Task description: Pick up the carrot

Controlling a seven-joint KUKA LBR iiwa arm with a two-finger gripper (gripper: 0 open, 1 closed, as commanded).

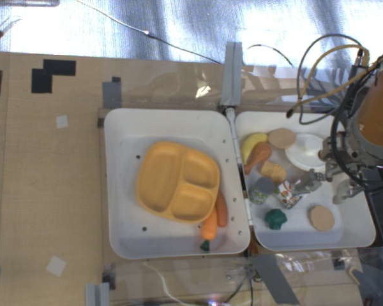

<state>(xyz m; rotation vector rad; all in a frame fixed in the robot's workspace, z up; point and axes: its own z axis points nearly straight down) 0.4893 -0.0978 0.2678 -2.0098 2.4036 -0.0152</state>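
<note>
The carrot [209,225] is orange with a green stub at its near end. It lies in the left bin [124,234], against the near right edge of a yellow divided plate [177,182]. A reddish sausage [221,209] lies right beside it. My gripper [324,187] hangs over the right bin [357,234], far to the right of the carrot. Its two fingers [306,183] stand apart with nothing between them, so it is open.
The right bin holds a banana [253,144], a drumstick [259,155], corn [273,171], a grey lump [263,189], a small box [287,194], broccoli [276,218], two tan discs [321,217] and a white dish [304,152]. A ridge [239,171] divides the bins.
</note>
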